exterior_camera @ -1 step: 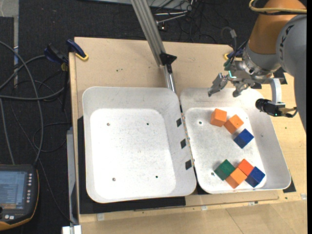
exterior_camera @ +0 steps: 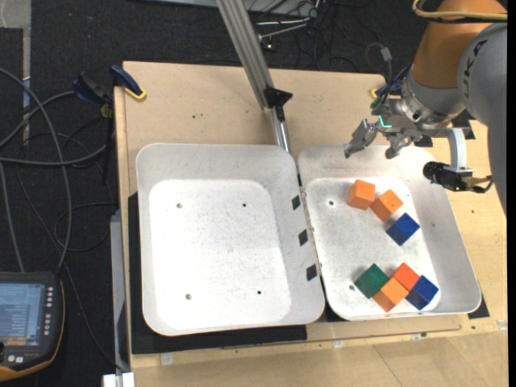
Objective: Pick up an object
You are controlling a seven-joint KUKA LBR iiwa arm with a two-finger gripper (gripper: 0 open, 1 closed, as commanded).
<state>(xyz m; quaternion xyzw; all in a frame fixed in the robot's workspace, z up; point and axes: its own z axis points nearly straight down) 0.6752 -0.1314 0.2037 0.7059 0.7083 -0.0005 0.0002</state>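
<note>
The right bin [exterior_camera: 451, 240] holds several small cubes. Two orange cubes [exterior_camera: 362, 193] [exterior_camera: 388, 204] and a blue cube [exterior_camera: 402, 228] lie in its upper half. A green cube [exterior_camera: 372, 280], two more orange cubes [exterior_camera: 405, 276] [exterior_camera: 390, 294] and a blue cube [exterior_camera: 422, 292] cluster at its lower edge. My gripper [exterior_camera: 376, 142] hangs above the bin's far rim, up and a little right of the nearest orange cube, open with nothing between its two dark fingers.
The left bin [exterior_camera: 214, 232] sits beside the right one on the wooden bench. A slanted metal pole [exterior_camera: 250, 51] crosses from the top to the gap between the bins. Blue clamps [exterior_camera: 109, 83] hold the bench's far left corner.
</note>
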